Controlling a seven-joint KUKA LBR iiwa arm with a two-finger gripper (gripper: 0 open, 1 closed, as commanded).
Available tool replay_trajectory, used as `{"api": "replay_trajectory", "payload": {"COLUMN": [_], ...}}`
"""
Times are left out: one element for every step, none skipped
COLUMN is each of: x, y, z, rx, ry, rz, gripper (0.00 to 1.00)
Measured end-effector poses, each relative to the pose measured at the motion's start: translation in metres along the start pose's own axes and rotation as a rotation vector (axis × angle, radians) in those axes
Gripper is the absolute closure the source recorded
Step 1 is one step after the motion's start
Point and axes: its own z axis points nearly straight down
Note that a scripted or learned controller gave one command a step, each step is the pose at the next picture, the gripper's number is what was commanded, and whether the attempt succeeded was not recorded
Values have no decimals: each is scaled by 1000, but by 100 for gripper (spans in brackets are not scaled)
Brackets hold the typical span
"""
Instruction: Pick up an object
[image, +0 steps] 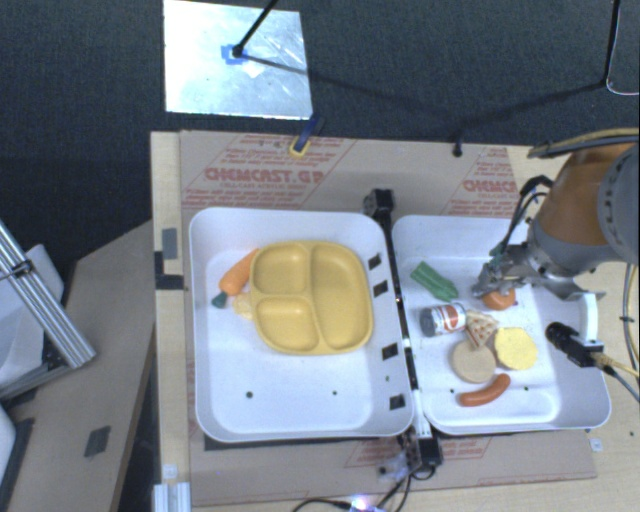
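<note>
Nearest the lens, a sausage (484, 391) lies in the right bin (560, 410), well below my gripper (497, 283). Whether my gripper is wide or narrow I cannot tell. An orange piece (499, 297) sits just under it; a can (443, 319) lies to its left.
</note>
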Motion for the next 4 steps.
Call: {"api": "replay_trajectory", "payload": {"x": [5,4,52,107], "y": [5,8,24,38], "z": [-63,-118,-108,-106], "rx": [18,18,22,22], "ry": [11,11,13,14], "rz": [-3,-4,-7,-9], "gripper": [100,100,100,100]}}
